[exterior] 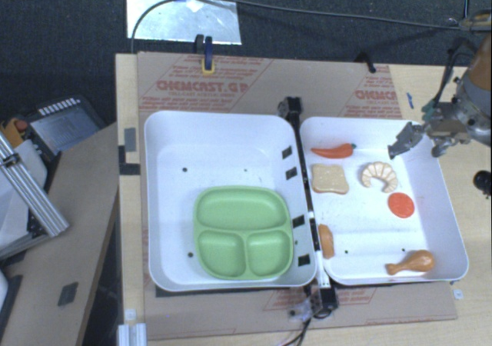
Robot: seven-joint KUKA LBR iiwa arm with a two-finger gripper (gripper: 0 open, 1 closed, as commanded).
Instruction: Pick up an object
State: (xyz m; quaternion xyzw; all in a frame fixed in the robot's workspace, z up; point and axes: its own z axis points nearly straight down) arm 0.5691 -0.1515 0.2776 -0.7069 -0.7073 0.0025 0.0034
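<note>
The gripper hangs over the far right corner of the right bin, its two dark fingers spread apart with nothing between them and touching none of the food below.

Six food items lie in that bin, one of each kind. Nearest, just to the gripper's lower left, is a croissant. Further left, close to level with the fingertips, lies one red chili pepper along the far wall. Below the pepper and left of the croissant is a single slice of bread. Straight below the gripper, past the croissant, sits one round red tomato slice. Well below it, near the front wall, is one chicken drumstick. Far down and to the left, against the bin's inner wall, lies one small orange piece, perhaps a sausage or carrot; too small to tell.

Well to the gripper's left, the left bin holds one green divided plate with three compartments, set toward its front.
</note>
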